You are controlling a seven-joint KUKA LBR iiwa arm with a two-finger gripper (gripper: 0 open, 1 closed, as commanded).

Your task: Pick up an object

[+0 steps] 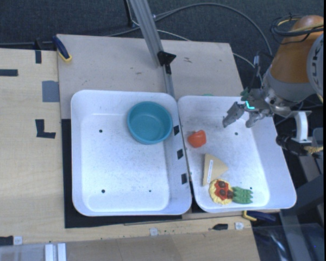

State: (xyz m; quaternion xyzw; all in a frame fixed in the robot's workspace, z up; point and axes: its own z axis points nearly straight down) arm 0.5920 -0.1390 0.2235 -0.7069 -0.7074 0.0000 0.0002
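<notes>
while nothing is held, the two-finger gripper [240,118] is spread apart over the right white bin [271,167], near the small red round object [196,139].

Open floor around tomato [196,139]

Right bin holds a red tomato [196,139], a tan wedge [213,168] — and a pizza-like toy [228,192] nearest the front.

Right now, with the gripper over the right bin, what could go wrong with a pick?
1. The gripper is apart from the red object; closing here likely grabs nothing.
2. The cheese wedge and pizza toy lie close together, so one may get nudged.
</notes>
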